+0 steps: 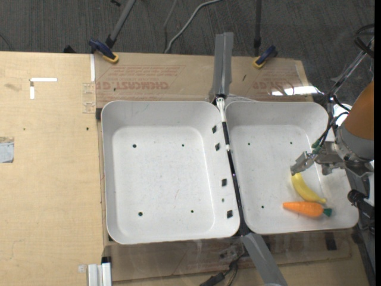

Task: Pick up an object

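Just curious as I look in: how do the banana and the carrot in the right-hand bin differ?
The banana is yellow and curved; the carrot is orange, straight and tapers to a point, with a green end. The banana lies slanted, nearer the gripper; the carrot lies almost level, nearer the bin's front rim. Both rest in the right bin, close together.

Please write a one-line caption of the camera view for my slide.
Gripper poised above banana and carrot in right bin.

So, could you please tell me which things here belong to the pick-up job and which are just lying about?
Part of the job:
- banana, in the right bin
- carrot, beside the banana
- gripper, just above the banana

Just lying about:
- left bin
- two clamps at the bench's back edge
- cables on the floor
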Motion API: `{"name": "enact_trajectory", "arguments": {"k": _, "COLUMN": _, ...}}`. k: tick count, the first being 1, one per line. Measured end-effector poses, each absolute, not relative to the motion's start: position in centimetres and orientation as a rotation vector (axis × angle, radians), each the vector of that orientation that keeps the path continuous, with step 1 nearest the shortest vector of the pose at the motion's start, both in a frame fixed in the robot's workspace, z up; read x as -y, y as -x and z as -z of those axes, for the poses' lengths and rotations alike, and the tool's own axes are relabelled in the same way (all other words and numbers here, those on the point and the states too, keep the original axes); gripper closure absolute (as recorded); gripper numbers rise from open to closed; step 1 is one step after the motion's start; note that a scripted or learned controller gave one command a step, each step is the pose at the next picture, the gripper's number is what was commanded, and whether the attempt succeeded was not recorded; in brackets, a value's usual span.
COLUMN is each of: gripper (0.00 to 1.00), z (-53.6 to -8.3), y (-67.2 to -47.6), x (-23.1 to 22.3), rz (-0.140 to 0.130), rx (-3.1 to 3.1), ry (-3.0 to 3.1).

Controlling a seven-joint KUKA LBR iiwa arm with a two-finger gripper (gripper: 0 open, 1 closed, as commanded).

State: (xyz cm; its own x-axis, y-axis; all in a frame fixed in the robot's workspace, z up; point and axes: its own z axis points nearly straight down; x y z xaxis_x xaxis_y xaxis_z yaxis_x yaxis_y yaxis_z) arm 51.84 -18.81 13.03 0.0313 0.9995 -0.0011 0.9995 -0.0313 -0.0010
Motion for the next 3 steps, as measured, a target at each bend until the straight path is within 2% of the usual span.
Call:
{"name": "enact_trajectory", "arguments": {"k": 1, "gripper": 0.0, "z": -9.1, "y": -47.7, "x": 17.0, "rz": -0.003, "rx": 2.111, "ry": 2.322}}
{"name": "enact_trajectory", "arguments": {"k": 2, "gripper": 0.0, "z": -15.4, "y": -50.9, "x": 16.7, "rz": -0.002, "rx": 2.208, "ry": 2.235}}
{"name": "enact_trajectory", "arguments": {"k": 3, "gripper": 0.0, "z": -9.1, "y": -50.5, "x": 17.1, "rz": -0.004, "rx": 2.199, "ry": 2.239}}
